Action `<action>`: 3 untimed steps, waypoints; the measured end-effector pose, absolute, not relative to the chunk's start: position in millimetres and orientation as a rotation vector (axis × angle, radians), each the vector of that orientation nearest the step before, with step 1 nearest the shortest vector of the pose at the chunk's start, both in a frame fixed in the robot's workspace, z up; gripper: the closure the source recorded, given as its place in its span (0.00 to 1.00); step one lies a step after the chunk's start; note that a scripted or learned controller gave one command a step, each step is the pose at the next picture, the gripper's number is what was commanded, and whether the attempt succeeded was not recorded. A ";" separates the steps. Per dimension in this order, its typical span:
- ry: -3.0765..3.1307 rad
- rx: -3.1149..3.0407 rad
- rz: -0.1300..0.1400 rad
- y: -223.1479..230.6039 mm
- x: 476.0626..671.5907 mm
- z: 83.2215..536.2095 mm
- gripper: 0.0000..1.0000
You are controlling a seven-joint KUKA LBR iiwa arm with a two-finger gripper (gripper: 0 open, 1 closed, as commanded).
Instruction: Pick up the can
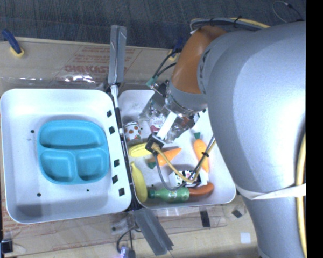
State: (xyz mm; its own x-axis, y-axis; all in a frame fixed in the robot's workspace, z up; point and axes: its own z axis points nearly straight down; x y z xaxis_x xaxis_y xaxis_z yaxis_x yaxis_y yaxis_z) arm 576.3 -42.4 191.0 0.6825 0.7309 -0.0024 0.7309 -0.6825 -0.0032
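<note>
The gripper is to be centred over the can before descent. The approach is to be kept clear of the left wall of the right bin and of the yellow fruit. Whether the gripper is wide or narrow cannot be told. The can, judged to be the small white-and-red object, is located near the gripper at its 8 o'clock, apart from it and beside that wall.
</note>
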 end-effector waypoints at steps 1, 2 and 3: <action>-1.229 -2.886 0.011 -19.2 561.4 190.3 0.00; -1.091 -2.943 0.008 20.8 648.5 198.1 0.00; -1.305 -2.852 0.011 94.6 589.3 190.5 0.00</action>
